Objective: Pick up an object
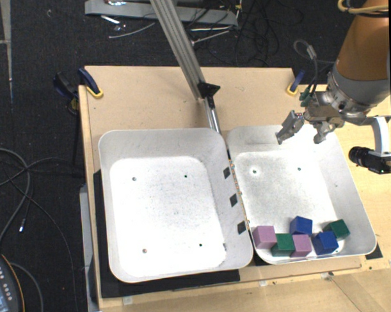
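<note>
left bin (118,148) bare floor | blocks (301,237), purple, green and blue, huddle in the right bin's (350,179) near corner | gripper (305,132) hangs over that bin's far edge, fingers apart, holding nothing | I judge: approach step; next I need travel toward the near corner, then descent onto one block.

Arm (365,50) in from right, orange band above grey wrist. Claw (303,133) pointed down-left, 2 fingers (287,131) splayed apart, nothing between them.
</note>
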`<state>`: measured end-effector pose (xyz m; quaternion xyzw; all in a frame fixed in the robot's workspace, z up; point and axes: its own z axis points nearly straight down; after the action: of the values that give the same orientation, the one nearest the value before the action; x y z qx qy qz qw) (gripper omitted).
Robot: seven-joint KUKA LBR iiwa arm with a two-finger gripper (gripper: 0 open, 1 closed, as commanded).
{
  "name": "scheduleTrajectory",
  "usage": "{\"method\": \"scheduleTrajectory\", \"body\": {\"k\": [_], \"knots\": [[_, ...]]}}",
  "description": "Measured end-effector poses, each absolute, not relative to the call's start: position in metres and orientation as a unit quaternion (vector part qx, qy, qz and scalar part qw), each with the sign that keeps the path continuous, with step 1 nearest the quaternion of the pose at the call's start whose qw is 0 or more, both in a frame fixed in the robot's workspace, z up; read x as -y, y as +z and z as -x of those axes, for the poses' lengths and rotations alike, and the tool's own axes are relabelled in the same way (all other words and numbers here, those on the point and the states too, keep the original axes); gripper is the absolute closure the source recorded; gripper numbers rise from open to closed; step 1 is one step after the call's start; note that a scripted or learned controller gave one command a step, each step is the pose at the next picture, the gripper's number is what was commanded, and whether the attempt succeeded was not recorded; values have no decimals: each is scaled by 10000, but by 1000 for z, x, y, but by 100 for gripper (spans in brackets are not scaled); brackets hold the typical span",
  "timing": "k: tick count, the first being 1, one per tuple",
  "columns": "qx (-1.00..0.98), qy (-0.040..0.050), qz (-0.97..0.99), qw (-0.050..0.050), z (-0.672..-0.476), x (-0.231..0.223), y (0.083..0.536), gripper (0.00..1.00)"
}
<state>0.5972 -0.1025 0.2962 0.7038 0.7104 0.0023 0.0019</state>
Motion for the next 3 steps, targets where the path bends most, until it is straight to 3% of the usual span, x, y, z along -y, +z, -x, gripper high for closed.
{"method": "scheduleTrajectory", "body": {"k": [1, 2, 3], "knots": [[-7094, 3, -7048, 20, -596, 107, 305, 100], [-7063, -4, -7079, 15, -609, 126, 295, 100], [-7082, 2, -7060, 26, -609, 125, 305, 100]]}}
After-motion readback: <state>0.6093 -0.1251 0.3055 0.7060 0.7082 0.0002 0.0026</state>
